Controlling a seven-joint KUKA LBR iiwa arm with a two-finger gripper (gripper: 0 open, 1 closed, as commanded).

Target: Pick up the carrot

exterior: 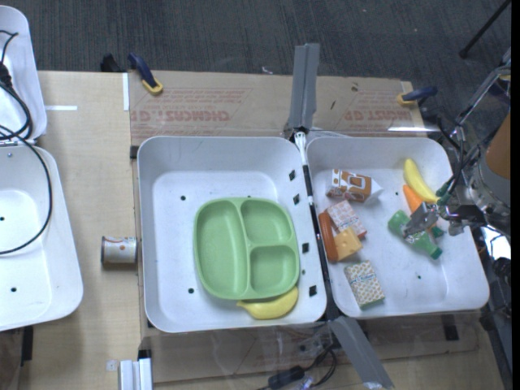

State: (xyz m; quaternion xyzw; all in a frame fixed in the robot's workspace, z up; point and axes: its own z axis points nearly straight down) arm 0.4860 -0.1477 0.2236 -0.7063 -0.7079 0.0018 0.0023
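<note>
The carrot, a short orange piece, lies in the right bin near its right wall, just below a yellow banana. My gripper hangs low over the bin right below the carrot's lower end, above a green bottle that it partly covers. Whether it touches the carrot or the bottle cannot be told from this slant. The arm comes in from the right edge.
The right bin also holds a brown-and-white carton, a pink pack, a cheese wedge, a red stick and a patterned box. In the left bin lie a green divided plate and a second banana. A can lies on the bench.
</note>
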